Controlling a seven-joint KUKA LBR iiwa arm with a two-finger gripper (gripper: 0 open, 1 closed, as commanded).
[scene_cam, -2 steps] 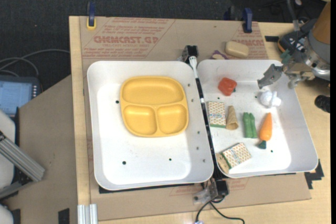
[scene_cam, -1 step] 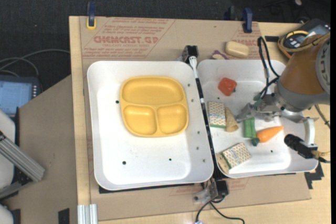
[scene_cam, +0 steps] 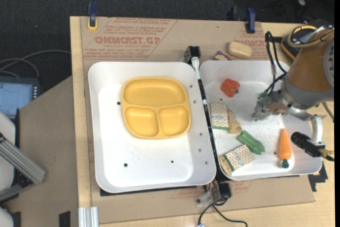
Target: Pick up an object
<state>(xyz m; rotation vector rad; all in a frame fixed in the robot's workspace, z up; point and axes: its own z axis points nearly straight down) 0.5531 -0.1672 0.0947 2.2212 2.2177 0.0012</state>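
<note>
The table (scene_cam: pixel 133 34) bears two white bins. The left bin (scene_cam: pixel 106 157) holds a yellow divided tray (scene_cam: pixel 156 106). In the right bin (scene_cam: pixel 249 69), the gripper (scene_cam: pixel 261 110) hangs low over bare floor, jaws seemingly together, near a red block (scene_cam: pixel 230 87) and carrot (scene_cam: pixel 285 145).

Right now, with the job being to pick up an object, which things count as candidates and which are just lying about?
Job:
gripper, low in the right bin
red piece
carrot
green piece
two patterned packets

Lying about:
yellow divided tray in the left bin
beige piece on the bench, outside the bins
</note>
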